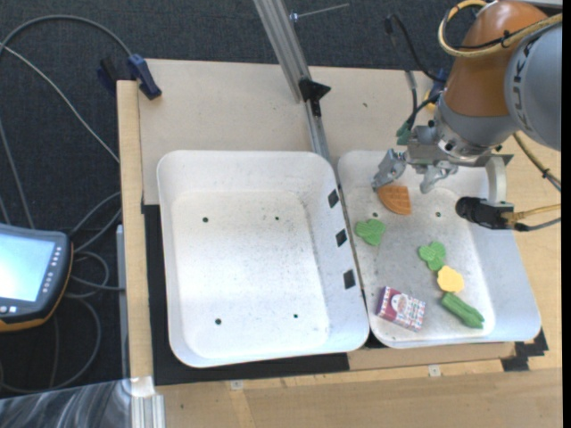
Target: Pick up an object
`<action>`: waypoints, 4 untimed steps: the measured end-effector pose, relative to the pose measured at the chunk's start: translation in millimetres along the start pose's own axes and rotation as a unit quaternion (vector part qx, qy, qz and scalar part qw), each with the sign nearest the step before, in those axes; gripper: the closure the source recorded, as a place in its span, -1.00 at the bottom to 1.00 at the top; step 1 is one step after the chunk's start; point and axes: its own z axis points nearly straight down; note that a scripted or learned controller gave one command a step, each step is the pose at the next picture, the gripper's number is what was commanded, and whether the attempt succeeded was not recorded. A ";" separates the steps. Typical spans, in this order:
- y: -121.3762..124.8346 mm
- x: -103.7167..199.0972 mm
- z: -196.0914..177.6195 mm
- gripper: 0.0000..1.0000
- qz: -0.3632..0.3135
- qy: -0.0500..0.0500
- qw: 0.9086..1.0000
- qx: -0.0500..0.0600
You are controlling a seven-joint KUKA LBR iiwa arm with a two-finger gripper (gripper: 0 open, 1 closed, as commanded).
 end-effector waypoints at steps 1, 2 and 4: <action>-4.3 -8.3 48.5 -1.00 0.000 0.000 1.000 0.000; -5.3 -7.6 101.7 -1.00 0.000 0.000 1.000 0.000; 5.0 -15.3 31.3 1.00 0.000 -0.001 1.000 -0.008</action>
